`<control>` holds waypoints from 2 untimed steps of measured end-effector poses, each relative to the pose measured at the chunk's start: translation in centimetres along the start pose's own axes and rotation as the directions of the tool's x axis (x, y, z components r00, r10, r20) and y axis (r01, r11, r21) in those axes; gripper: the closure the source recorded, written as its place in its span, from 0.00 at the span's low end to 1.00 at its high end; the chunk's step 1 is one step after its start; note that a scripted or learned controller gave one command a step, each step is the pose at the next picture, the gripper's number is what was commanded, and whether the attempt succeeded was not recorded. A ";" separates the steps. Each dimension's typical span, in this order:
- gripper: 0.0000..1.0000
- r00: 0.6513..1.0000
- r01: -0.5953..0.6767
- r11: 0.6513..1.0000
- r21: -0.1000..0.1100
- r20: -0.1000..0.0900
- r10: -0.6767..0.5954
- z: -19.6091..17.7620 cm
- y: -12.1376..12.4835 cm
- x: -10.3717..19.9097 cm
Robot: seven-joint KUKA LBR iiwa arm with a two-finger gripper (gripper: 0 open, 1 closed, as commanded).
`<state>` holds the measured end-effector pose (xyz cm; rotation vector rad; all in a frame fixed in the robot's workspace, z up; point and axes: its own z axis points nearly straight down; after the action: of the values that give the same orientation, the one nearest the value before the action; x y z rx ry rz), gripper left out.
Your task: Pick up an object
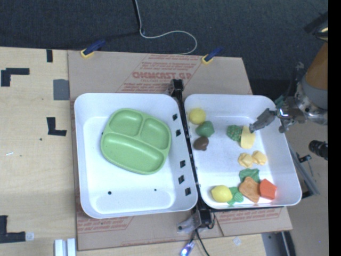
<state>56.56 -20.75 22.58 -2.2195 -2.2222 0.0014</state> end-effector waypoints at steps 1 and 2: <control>0.00 1.000 0.007 1.000 -0.014 0.001 -0.007 -11.7 -0.3 6.0; 1.00 1.000 0.002 1.000 0.000 0.001 -0.002 -11.9 -0.4 5.7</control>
<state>56.13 -15.06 34.49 -2.2182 -2.2251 0.0020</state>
